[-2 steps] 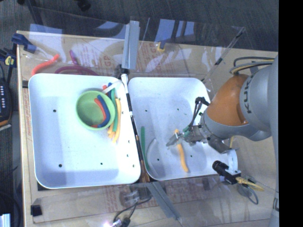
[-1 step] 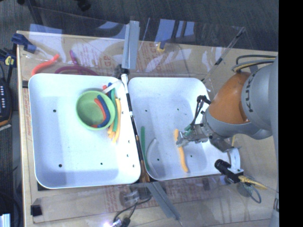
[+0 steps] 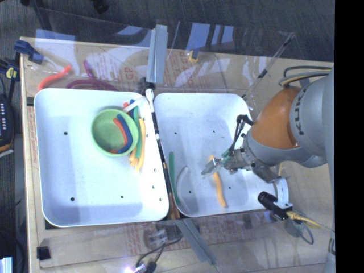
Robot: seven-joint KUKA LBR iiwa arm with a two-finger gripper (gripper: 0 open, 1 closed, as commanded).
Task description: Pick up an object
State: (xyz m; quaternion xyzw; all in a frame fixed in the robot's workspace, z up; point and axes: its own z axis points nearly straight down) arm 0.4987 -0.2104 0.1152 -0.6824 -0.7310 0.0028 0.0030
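A thin orange stick point(image 3: 219, 191) lies in the right bin point(image 3: 193, 112), near its front wall. My gripper point(image 3: 210, 166) is low in that bin, right over the stick's upper end, and a short orange bit pokes out just beyond it. The gripper hides whether it is touching the stick. The grey arm with its orange band point(image 3: 276, 127) reaches in from the right.
A slim green rod point(image 3: 172, 178) and a pale curved clear piece point(image 3: 181, 182) lie along the right bin's left wall. The left bin point(image 3: 68, 192) holds a green bowl point(image 3: 114, 132) with red, blue and yellow pieces in and beside it. Cables lie on the bench behind the bins.
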